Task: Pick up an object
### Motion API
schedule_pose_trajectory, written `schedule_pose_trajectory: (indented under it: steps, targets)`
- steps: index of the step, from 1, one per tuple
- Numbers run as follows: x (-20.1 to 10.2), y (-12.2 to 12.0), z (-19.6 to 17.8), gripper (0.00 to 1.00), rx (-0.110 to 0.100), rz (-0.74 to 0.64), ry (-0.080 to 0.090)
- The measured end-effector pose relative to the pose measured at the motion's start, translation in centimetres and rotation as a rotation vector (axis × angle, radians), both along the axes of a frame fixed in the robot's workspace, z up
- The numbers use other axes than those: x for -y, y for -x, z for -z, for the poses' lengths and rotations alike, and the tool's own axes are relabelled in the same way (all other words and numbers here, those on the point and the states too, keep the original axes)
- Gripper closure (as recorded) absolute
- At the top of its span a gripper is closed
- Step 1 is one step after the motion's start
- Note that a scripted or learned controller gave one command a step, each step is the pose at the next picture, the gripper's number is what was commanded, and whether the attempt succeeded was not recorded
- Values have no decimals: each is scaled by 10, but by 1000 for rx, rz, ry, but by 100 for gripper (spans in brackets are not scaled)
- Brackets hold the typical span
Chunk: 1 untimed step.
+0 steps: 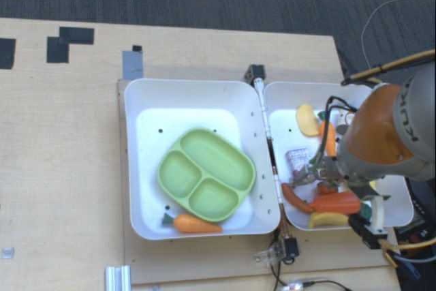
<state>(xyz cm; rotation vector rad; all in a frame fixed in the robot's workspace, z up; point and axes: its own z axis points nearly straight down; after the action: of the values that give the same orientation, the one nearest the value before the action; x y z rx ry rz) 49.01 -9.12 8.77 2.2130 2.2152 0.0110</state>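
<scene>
The right bin (281, 125) holds several toy foods. A yellow piece (307, 120) and an orange stick (330, 137) lie at its back, with a small purple-and-white packet (298, 159) in the middle. A long red pepper (292, 197), a red block (335, 202) and a yellow banana (329, 219) lie along the front. My gripper (304, 177) is low in this bin, just above the red pepper and right of the packet. The orange-banded wrist (379, 133) hides the bin's right half.
The left bin (184, 89) carries a green divided plate (206, 175), and an orange carrot (195, 223) lies at its front wall. A metal clamp (255, 73) sits at the back where the bins meet. Cables (286, 252) hang off the bench's front edge.
</scene>
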Motion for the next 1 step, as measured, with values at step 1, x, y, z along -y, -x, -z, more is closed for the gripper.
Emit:
schedule_pose_trajectory:
  steps: [1]
  targets:
    - [0,-2,-12,100,7,-1,1]
